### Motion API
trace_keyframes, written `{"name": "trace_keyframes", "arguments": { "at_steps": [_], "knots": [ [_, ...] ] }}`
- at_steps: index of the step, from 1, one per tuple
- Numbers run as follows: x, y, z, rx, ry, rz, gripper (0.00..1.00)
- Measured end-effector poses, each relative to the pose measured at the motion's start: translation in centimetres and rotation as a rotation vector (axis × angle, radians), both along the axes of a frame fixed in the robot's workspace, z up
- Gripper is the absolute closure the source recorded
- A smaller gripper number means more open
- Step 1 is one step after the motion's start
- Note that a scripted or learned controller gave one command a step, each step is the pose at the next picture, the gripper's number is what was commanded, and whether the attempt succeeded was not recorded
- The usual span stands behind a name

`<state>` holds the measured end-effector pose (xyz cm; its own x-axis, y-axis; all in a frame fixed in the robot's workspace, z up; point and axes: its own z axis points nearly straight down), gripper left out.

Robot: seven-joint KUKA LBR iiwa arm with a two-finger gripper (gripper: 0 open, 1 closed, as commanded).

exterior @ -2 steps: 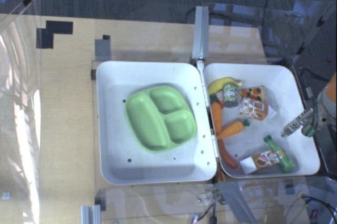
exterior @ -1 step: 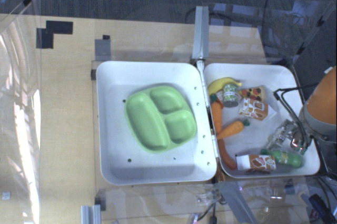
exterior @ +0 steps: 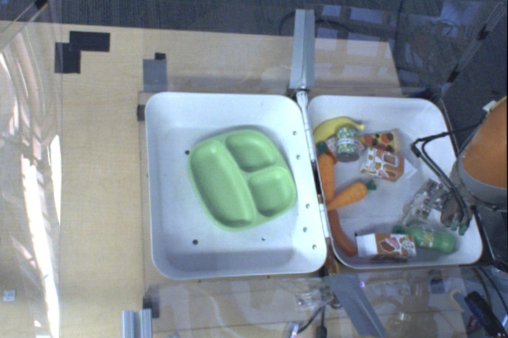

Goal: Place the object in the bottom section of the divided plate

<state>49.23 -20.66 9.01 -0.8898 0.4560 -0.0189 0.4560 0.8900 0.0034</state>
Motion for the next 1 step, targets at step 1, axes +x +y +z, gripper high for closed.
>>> {"name": "trace_keyframes", "arguments": {
  "at_steps": [1],
  "knots": [
    [-0.32,0.08,3.8,0.004,0.01,-0.003,1.0]
  ]
}}
